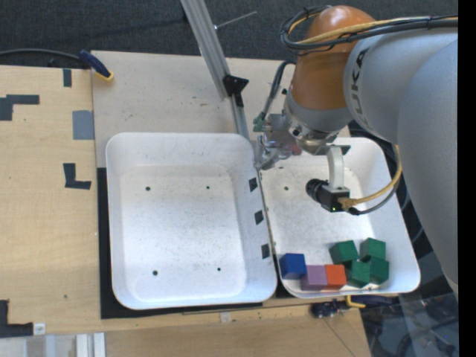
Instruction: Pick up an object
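Near edge of the right bin [401,274]: the blocks are bunched in its front corner, well below the jaws [266,157] and off to their right. Blue block [293,265] sits closest to the divider, purple block [317,276] touches it, orange block [335,275] touches the purple one. Green blocks [361,261] are piled just right of the orange one, several pressed together; I can't separate an exact count. All of them are well apart from the jaws, none in contact.

Left bin [178,288] lies left of and below the jaws, speckled floor, a few dark dots on it.

Mid-bin, a small black cylindrical part [327,194] hangs on a white bracket off the wrist, below and right of the jaws.

Jaws are at the far end of the divider between the two bins, right over the rim where the bins meet. Can't tell whether they're spread or closed, the wrist hardware hides the tips. Nothing visible between them.

Behind the jaws, the orange band [327,58] and the grey arm [416,103] come in from the right. A slanted metal rail [212,47] runs up from just behind the jaws across the bench [44,199]. A blue-and-yellow clamp [97,64] sits far left at the back.
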